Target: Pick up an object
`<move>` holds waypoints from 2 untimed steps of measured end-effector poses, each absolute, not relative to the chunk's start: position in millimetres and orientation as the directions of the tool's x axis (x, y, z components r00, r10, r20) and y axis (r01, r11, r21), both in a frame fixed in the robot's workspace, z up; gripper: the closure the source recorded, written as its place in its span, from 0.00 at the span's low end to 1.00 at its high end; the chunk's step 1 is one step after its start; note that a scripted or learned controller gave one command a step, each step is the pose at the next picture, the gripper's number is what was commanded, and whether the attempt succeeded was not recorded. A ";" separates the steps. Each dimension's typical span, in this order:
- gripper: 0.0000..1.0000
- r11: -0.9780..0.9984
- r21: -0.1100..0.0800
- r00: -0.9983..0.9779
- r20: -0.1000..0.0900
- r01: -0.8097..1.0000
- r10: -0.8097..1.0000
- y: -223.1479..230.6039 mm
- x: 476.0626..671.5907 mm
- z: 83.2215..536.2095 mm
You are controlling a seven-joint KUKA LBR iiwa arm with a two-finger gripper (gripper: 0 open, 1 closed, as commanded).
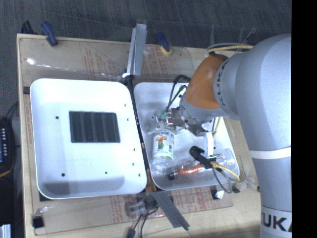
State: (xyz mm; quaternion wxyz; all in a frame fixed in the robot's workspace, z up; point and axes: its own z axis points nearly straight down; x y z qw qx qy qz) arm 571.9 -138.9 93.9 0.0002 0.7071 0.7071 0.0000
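Note:
My gripper [167, 119] hangs low over the right bin [143, 95], near its middle, at the end of the grey arm with the orange band. Just in front of it a clear plastic bottle [162, 151] with a white and green label lies along the bin's left side, its top end close under the gripper. A copper-coloured, tube-like object [186, 170] lies at the bin's front edge. A crumpled clear plastic piece [226, 157] rests at the front right corner. Nothing can be seen held.
The left bin [49, 103] holds a dark grey ribbed rectangle [94, 126] flat on its floor. A metal bar [135, 48] stands at the back between the bins. Blue clamps [48, 32] grip the bench's far edge.

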 end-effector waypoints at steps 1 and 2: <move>1.00 0.004 0.002 -0.004 -0.001 1.000 1.000 -138.4 573.1 104.7; 1.00 -0.028 -0.002 0.028 0.001 1.000 1.000 -98.2 642.9 178.3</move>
